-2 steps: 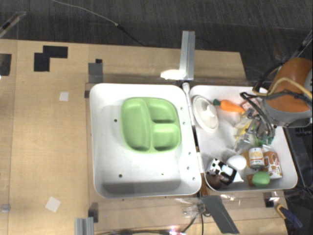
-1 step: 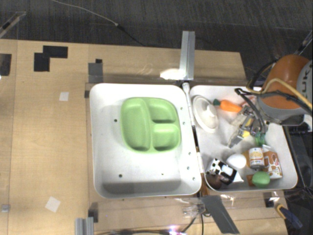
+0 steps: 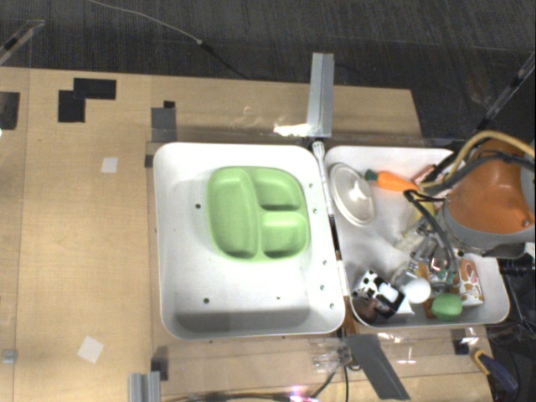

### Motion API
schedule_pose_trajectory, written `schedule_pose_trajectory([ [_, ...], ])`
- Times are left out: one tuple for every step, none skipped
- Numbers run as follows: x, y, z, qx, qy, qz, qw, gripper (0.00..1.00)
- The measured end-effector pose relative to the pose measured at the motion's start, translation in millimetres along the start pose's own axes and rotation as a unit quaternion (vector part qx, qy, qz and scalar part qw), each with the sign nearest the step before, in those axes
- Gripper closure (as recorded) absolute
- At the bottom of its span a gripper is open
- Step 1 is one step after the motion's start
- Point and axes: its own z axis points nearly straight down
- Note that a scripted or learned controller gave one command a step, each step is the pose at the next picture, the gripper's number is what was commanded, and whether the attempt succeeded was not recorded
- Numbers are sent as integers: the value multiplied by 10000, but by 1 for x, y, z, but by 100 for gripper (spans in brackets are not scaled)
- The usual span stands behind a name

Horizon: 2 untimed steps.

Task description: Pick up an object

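Note:
My gripper (image 3: 425,256) reaches down into the right bin (image 3: 381,241), under the arm's orange band (image 3: 490,195). Just below it lie a white ball (image 3: 416,291), a green round object (image 3: 446,306) and a small patterned carton (image 3: 469,281). A black-and-white toy cow (image 3: 375,294) sits at the bin's front left. A shiny metal bowl (image 3: 352,193) and an orange carrot (image 3: 390,181) rest near the back. The gripper hangs close over the ball and carton; whether it touches either is unclear.
The left bin (image 3: 180,249) holds a green divided plate (image 3: 255,213). A metal post (image 3: 321,95) stands behind the wall between the bins. Cables (image 3: 435,174) loop around the wrist. Wooden bench (image 3: 75,249) spreads to the left.

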Motion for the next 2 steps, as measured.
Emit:
schedule_pose_trajectory([
  [14, -6, 0, -13, -45, 359, 9993, 0],
  [-15, 48, 1, -14, -24, -45, 10000, 0],
])
